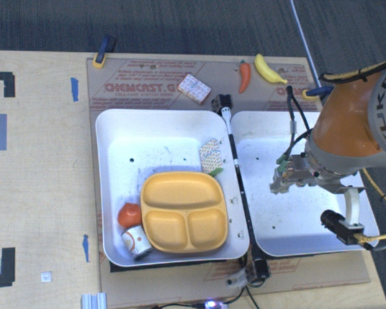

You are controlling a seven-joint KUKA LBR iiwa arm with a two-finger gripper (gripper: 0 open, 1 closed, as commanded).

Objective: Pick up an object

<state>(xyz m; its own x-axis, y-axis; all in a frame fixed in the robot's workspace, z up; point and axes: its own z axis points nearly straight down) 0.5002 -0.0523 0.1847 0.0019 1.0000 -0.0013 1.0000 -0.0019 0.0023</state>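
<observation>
Now we are watching the gripper hovering low over the right bin, jaws too blurred to tell, while the pickable things, yellow tray and red ball, are sitting lower left in the left bin.

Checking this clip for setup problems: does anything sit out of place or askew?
Three items lie outside the bins on the board behind them: a yellow banana, a red chili pepper and a small patterned block, tilted. In the left bin the yellow divided tray crowds the other items against the walls.
</observation>
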